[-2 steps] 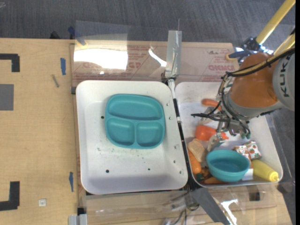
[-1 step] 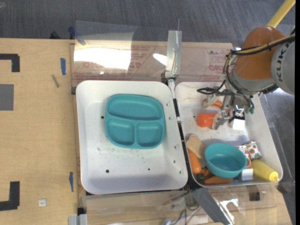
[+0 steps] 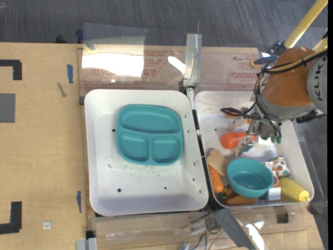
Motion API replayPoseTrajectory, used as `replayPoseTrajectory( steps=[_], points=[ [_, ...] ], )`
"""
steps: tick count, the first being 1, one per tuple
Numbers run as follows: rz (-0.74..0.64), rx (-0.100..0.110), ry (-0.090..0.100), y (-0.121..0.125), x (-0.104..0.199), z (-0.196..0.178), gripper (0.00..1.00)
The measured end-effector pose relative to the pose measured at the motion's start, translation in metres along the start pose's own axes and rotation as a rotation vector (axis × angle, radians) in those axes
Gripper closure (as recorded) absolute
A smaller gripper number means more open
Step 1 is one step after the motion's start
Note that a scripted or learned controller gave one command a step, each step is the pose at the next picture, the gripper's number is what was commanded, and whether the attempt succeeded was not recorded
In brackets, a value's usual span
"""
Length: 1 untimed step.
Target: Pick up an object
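Gripper (image 3: 248,139): over right bin (image 3: 302,145), beside orange toy (image 3: 232,139); jaw state cannot be told. Advice: centre over toy, descend straight, close gently

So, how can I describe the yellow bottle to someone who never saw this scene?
Look in the right white bin, at its near right corner. The yellow plastic bottle lies there on its side, right of the teal bowl; nothing else there is yellow.

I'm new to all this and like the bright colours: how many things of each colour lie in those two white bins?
Teal: 2, the divided plate and the bowl
Orange: 3, the piece by the gripper, the carrot, and another piece under the bowl
Yellow: 1, the bottle
Strawberry-print: 1, the packet
Total: 7, counting what I can tell apart.
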<state>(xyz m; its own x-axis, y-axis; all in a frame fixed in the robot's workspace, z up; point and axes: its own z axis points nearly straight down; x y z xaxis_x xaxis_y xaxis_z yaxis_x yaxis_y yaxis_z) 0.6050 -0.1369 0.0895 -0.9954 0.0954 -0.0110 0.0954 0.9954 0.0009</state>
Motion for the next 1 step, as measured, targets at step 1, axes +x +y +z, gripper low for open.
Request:
replayPoseTrajectory(
  steps=[1],
  points=[
    [0.147, 0.0, -0.002, 0.0399, 0.0171, -0.0006, 0.0]
  ],
)
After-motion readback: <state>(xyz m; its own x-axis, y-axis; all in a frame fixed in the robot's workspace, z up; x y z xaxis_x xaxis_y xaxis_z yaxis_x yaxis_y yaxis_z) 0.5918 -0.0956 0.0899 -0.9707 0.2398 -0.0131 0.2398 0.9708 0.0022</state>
